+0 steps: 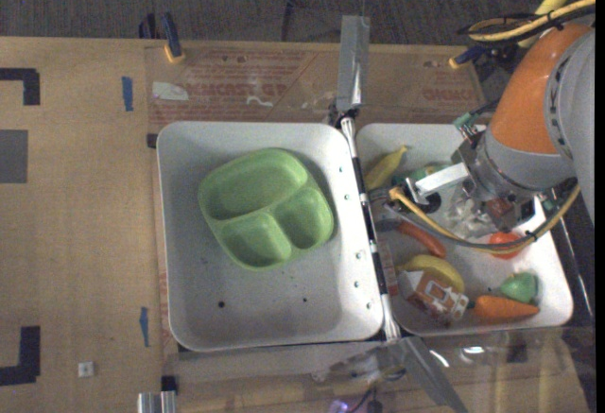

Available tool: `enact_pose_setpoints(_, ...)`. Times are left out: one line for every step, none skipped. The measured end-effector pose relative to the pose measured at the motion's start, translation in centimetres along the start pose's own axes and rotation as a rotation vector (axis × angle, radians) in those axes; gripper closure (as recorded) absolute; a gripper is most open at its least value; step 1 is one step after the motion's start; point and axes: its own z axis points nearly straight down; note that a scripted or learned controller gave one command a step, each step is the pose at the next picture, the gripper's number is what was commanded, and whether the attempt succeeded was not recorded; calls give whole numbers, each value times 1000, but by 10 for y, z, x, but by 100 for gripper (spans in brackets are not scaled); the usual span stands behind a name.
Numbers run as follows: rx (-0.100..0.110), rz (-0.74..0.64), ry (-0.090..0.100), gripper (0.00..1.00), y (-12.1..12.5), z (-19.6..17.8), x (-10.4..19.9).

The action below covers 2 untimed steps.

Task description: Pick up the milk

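- A green plate with three dips in it lies in the left white bin.
- The right white bin sits just beside the left one.
- One yellow banana lies at the top left of the right bin.
- Another yellow banana lies lower down in that bin.
- An orange carrot lies near the bottom right corner.
- A small green thing touches the top of the carrot.
- The brown counter has bits of blue tape and black marks on it.
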Motion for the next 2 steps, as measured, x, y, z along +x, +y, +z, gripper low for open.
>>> enact_pose_setpoints(0, 0, 0, 0, 0, 0, 0)
enact_pose_setpoints(3, 41, -2, 0, 22, 33, -47)
